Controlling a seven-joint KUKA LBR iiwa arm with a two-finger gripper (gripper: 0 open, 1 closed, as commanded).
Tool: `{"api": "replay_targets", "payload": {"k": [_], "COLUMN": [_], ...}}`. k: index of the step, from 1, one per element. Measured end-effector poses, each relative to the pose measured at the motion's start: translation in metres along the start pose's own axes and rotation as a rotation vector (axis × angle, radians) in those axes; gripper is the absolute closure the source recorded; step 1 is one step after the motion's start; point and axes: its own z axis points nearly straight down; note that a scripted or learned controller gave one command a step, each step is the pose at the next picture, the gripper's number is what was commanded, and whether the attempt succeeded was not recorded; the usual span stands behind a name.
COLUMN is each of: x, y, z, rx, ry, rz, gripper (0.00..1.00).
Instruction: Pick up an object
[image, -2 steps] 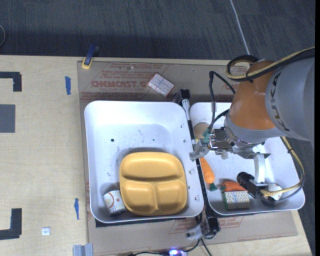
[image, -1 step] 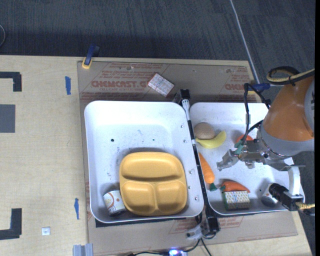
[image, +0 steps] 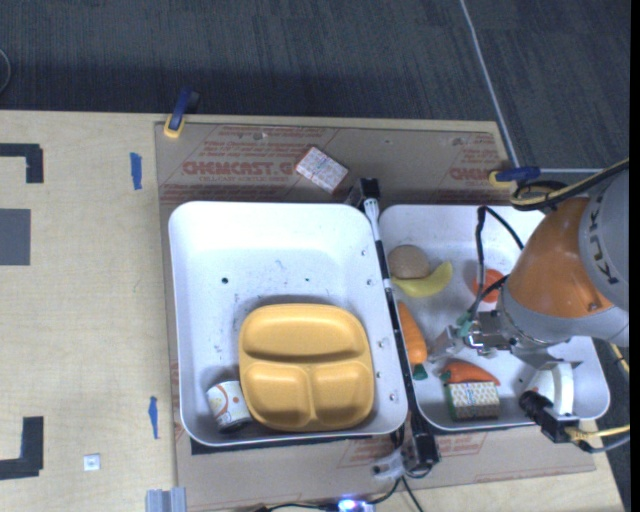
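White shallow bins stand side by side on a printed cardboard sheet (image: 240, 165) laid over the pale wooden bench (image: 70, 330)

Left bin (image: 195, 290): a yellow compartment tray (image: 306, 365) lies toward the near wall. A small patterned cup (image: 226, 403) touches the tray's near left corner.

Right bin (image: 445, 222):
- A round tan lump (image: 406, 260) sits in the far left corner, with a yellow banana (image: 424, 282) touching its near edge.
- An orange carrot (image: 412, 338) lies along the left wall, its green tip toward the near side.
- An orange-topped block (image: 472, 392) with a speckled pale face rests close to the near wall.
- A small orange item (image: 490, 283), partly hidden by the arm, lies further back.

Grey-and-orange arm (image: 560, 280): enters from the right and bends down over the right bin.

Gripper (image: 455, 343): sits low in the right bin between the carrot and the block, just beside the carrot and just beyond the block's orange top. How far it is open cannot be told from this angle, and no object can be seen held in it; carrot, block and banana all lie on the bin floor.

Outside the bins: a small printed card (image: 321, 168) lies on the cardboard beyond the left bin. A blue-and-yellow clamp (image: 180, 108) sits at the sheet's far left corner and a second clamp (image: 515, 177) at its far right
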Motion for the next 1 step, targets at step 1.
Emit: {"api": "replay_targets", "payload": {"k": [1], "x": [0.0017], "y": [0.0006], "z": [-0.0096], "rx": [0.0], "ry": [0.003], "rz": [-0.002], "gripper": [1.0]}}
